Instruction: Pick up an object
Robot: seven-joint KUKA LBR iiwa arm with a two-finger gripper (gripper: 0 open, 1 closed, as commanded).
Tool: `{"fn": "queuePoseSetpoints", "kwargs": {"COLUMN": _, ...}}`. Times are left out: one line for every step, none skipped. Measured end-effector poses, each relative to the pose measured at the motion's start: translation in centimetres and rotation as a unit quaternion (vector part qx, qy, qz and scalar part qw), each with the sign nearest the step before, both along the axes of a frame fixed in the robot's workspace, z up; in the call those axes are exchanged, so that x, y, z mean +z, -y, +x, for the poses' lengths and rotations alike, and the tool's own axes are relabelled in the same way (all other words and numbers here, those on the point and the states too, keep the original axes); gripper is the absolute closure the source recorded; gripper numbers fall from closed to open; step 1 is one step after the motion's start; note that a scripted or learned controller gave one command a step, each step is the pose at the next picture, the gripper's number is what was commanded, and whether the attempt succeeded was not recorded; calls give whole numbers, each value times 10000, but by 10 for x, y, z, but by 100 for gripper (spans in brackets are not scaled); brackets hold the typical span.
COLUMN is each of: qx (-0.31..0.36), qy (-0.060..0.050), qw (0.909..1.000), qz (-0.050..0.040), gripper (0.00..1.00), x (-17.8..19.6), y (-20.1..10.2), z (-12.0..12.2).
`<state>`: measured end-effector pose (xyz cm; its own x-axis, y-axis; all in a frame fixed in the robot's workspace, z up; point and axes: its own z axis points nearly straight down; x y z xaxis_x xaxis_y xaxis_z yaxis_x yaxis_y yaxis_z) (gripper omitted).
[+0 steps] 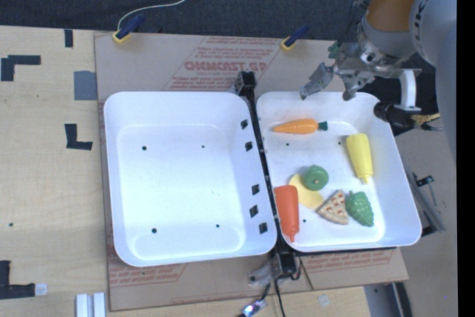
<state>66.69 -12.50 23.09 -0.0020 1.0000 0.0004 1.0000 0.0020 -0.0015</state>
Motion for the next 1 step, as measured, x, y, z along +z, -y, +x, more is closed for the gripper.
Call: {"fn": "queuePoseSetpoints", "kwargs": {"qx": 9, "qy": -1, "qw": 10000, "qz": 2, "gripper": 100, "x": 10, "y": -1, "z": 0}}
